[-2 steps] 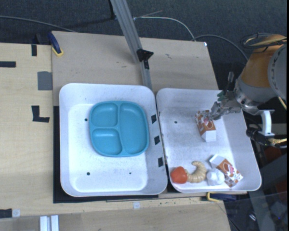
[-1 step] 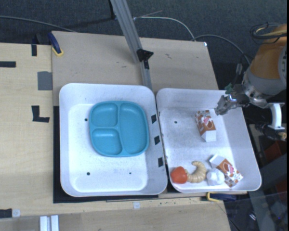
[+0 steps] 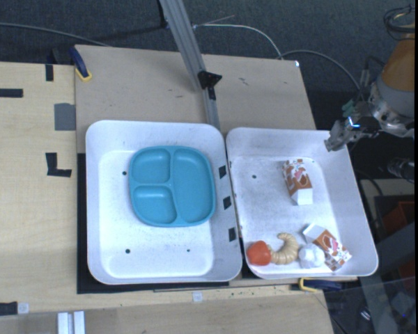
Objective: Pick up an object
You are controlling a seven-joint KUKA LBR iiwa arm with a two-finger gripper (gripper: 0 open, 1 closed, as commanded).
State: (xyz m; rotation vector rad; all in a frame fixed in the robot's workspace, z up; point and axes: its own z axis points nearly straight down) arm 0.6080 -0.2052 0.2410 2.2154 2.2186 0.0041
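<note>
Two white bins [image 3: 97,186] share my bench. Small carton [image 3: 297,179] lies mid right bin: light, stiff, so I'd pinch its long sides. Gripper [image 3: 336,139] hovers at the far-right rim; grip state unclear.

A tan board [image 3: 160,89] is laid over a pale wooden bench [image 3: 21,186] marked with black tape [image 3: 56,164], dark carpet [image 3: 265,9] is seen beyond, crossed by white cables [image 3: 265,37], and a grey pole [image 3: 184,37] is slanted above.
</note>
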